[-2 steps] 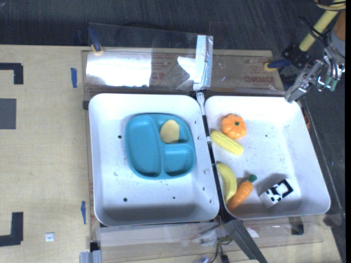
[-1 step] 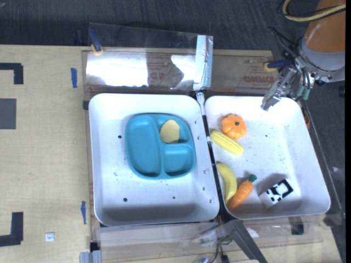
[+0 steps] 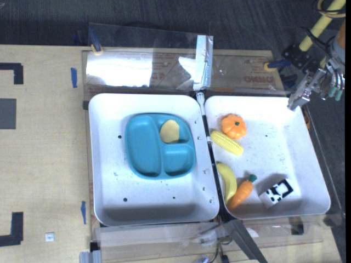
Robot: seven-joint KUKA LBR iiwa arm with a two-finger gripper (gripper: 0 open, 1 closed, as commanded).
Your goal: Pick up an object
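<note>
I log five candidate objects in the right bin, all bunched toward its 9 o'clock wall. The toy pumpkin sits highest, at about 10 o'clock of the bin floor, with the corn cob just below it, nearly touching. The banana lies against the divider at 8 o'clock, and the carrot leans across its lower end, the two in contact. A black-and-white patterned cube stands apart at 6 o'clock. In my judgement the cube or the pumpkin is the sound choice: each has free floor on at least two sides, whereas banana and carrot crowd the wall and each other, and a closing finger would likely shove one against the other. I would descend straight over the chosen piece, fingers set across its narrow axis, and clear of the bin rim. The gripper hangs at the bin's 1 o'clock corner, over the rim, well apart from every object. It holds nothing and touches nothing I can make out; whether its jaws stand spread or pressed together I cannot tell at this resolution. Outward, the left bin carries a blue divided tray with a yellow lemon-like fruit in its upper compartment.
</note>
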